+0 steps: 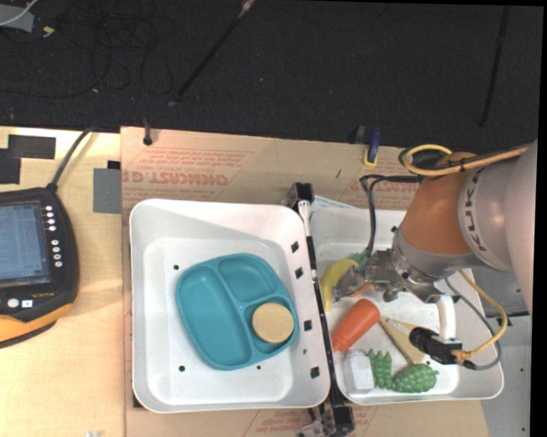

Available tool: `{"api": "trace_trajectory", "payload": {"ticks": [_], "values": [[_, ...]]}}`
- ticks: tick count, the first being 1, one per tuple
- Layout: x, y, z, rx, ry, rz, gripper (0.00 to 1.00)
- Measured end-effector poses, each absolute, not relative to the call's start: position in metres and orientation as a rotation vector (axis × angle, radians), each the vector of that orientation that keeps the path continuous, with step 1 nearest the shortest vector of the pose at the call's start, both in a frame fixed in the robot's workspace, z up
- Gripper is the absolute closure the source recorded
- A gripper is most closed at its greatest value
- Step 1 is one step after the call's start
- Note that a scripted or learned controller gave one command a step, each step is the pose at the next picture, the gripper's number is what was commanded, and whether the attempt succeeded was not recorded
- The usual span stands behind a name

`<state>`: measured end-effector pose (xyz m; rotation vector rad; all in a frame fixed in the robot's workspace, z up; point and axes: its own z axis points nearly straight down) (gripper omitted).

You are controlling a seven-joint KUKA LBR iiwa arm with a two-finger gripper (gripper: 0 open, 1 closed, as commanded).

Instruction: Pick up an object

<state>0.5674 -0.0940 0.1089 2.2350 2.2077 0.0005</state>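
Gripper [365,277] low in the right bin [483,386] — near the banana [336,274]

Its opening I could not tell; the carrot [355,323] lay just beside — it might be knocked, or the grasp might miss.

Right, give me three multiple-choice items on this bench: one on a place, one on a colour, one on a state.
1. Where does the round tan disc lie?
A. On the teal divided plate in the left bin
B. In the right bin beside the carrot
C. On the tablet

2. What colour is the carrot in the right bin?
A. Blue
B. Orange
C. White

3. How does the arm stand?
A. Over the left bin
B. Parked off the bench
C. Over the right bin, pincer down by the yellow item

Answers: A, the disc sits in one of the plate's compartments; B, it is plainly orange; C, the wrist hangs above the right bin.
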Motion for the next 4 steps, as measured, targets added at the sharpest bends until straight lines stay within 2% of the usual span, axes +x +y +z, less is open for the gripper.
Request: {"api": "trace_trajectory", "payload": {"ticks": [1, 2, 3, 4], "values": [[0.612, -0.098, 0.088, 2.220, 2.218, -0.003, 0.00], [0.642, -0.100, 0.088, 2.223, 2.229, -0.020, 0.00], [0.643, -0.099, 0.098, 2.221, 2.227, -0.009, 1.00], [0.615, -0.021, 0.193, 2.215, 2.229, 0.007, 1.00]]}}
